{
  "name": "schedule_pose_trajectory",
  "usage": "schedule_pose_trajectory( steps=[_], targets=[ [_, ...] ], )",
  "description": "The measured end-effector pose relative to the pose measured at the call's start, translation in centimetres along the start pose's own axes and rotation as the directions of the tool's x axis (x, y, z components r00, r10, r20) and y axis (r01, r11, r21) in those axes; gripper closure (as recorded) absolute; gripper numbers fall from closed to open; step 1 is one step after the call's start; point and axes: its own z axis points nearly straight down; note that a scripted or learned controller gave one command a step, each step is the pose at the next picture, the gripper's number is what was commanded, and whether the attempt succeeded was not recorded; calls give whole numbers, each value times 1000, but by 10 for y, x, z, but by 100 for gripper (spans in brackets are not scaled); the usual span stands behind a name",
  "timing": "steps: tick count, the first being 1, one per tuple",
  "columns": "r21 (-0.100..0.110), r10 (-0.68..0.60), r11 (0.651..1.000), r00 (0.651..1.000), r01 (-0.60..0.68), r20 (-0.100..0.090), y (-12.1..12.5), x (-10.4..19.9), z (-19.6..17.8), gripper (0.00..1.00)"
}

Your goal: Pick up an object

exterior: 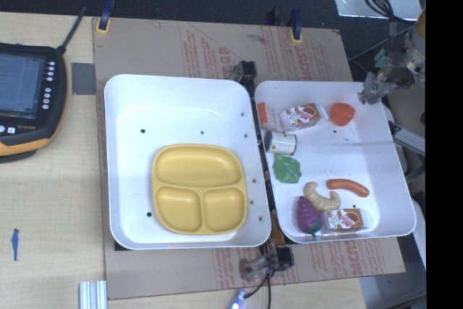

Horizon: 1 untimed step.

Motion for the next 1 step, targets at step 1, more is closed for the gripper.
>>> schedule_pose_trajectory(
  steps=[1],
  targets=[
    [0,-2,1000,1000,2,0,19,59,3,100]
  ],
)
